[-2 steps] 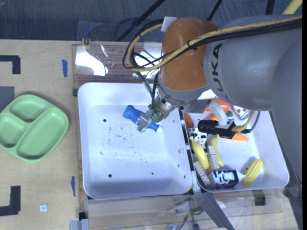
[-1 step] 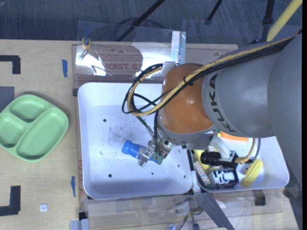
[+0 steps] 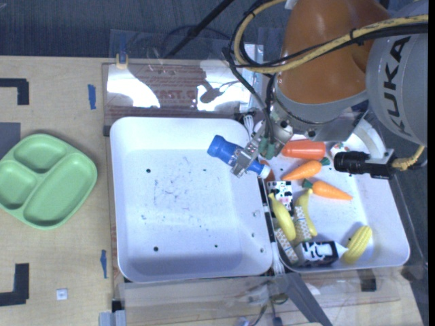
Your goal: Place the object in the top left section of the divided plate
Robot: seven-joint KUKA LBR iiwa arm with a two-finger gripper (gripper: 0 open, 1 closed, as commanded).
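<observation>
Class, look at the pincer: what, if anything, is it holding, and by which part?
The pincer grips a blue object by its right end, above the left white bin.

A grey robot arm [image 3: 401, 66] with an orange band [image 3: 326, 39] above its wrist reaches in from the right. Its gripper [image 3: 253, 156] points down and leftward, with a blue object [image 3: 221, 147] sticking out between its two fingers.

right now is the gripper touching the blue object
Touching. The camera view shows the blue object sticking out leftward from between the fingers of the gripper, above the left bin.
</observation>
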